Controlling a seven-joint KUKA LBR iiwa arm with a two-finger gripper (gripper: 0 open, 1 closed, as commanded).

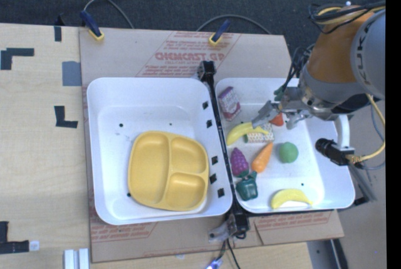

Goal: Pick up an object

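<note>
My gripper (277,117) hangs low over the back middle of the right bin (332,189), its two fingers spread apart and open. A small orange-red object (277,120) shows between the fingers; I cannot tell whether they touch it. Just left of and below the gripper lie a yellow banana-shaped piece (238,132) and a pale corn piece (259,135). Nearer the front are a carrot (263,157), a green ball (287,152), a purple fruit (239,162), a green pepper (247,187) and a second yellow banana (291,199). A purple and white packet (229,101) lies at the back left.
The left bin (106,105) holds a yellow divided plate (168,170). A black divider (216,130) runs between the bins. The arm's orange and grey body (341,61) looms over the right bin's back right corner, with a black cable fitting (330,150) at its right rim.
</note>
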